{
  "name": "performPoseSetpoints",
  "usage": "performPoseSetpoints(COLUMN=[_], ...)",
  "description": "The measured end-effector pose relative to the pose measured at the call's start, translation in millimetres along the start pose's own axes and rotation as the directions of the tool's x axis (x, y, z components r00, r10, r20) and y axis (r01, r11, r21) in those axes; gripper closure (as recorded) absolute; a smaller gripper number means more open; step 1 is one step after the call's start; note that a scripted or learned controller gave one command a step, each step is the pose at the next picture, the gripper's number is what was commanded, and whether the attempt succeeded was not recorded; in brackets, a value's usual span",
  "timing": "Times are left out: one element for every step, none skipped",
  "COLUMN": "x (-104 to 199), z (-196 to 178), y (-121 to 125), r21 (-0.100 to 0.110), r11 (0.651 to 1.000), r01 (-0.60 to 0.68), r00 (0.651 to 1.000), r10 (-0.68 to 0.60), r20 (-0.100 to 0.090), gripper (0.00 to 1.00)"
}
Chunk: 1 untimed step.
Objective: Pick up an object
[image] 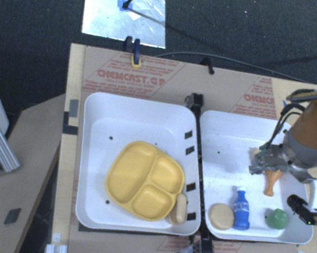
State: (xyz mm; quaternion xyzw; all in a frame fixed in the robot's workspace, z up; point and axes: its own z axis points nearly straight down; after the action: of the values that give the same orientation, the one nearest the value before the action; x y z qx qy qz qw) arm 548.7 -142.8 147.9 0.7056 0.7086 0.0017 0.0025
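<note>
On the bench's left half sits the left bin (95,143), a shallow white tray whose floor carries a yellow divided plate (144,180) with three compartments, lying toward the bin's front and right. Touching the plate's front right rim, close to the bin's front right corner, is a small beige bread-like piece (179,208). A dark strip of clips (194,174) runs along the seam where the two bins meet. Just across that seam, near the front left corner of the right bin (226,138), lies a round tan disc like a cookie (221,216), and right beside it, touching or nearly so, a small blue bottle (241,209) with a white cap lies with its cap toward the bin's back. Further right, near the front right corner, rests a green rounded object (277,218). Over the right side of this bin hangs the grey arm with its orange band (314,129), reaching in from the bench's right edge, and the jaws (268,166) point down around the top of an orange, wooden-looking peg-shaped object (271,182) that stands out below them; whether they are spread or pressed onto it I cannot tell. A black part of the arm's gear (303,209) juts over the bin's right rim near the green object.
</note>
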Motion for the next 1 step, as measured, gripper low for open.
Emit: performPoseSetpoints(x=[1.0], z=[-54.7], y=[12.6], r21=[-0.002], r11=[1.0], r01=[0.001], r00=[1.0], r10=[-0.001], r20=[0.001], gripper=[1.0])
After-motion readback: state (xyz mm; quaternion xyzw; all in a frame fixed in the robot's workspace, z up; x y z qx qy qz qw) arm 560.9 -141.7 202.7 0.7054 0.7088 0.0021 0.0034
